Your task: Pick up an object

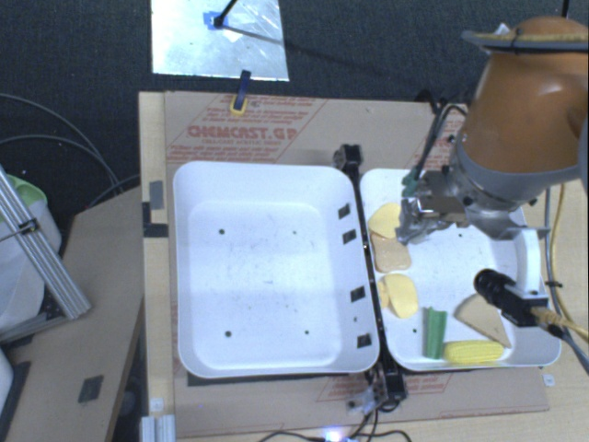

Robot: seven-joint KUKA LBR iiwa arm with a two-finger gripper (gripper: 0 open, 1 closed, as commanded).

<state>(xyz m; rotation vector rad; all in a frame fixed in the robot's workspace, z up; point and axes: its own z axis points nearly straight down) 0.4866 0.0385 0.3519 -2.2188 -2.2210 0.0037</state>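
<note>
From my seat the biggest thing I see is the bench (304,122), a board printed in red with the word CHEMCAST and a smaller line beneath that I cannot read. Next comes the arm (529,99), its broad orange band filling the upper right as it reaches over the right bin (529,251). The left bin (262,270) sits just beside it, the two touching along a black clipped seam. A shiny square sheet (221,26) lies beyond the board on the dark floor. The gripper (416,221) hangs low at the back left of the right bin, right over a yellow chip (385,219); I cannot tell whether it is released or clenched. Below that chip lie a tan chip (394,256) and another yellow chip (401,295), stacked in a row along the bin's left wall. Near the front wall a corn cob (473,351) lies with its long axis running left to right, a green stick (433,332) stands almost front to back just beside it, and a tan wedge (483,319) points toward the back left.
</note>
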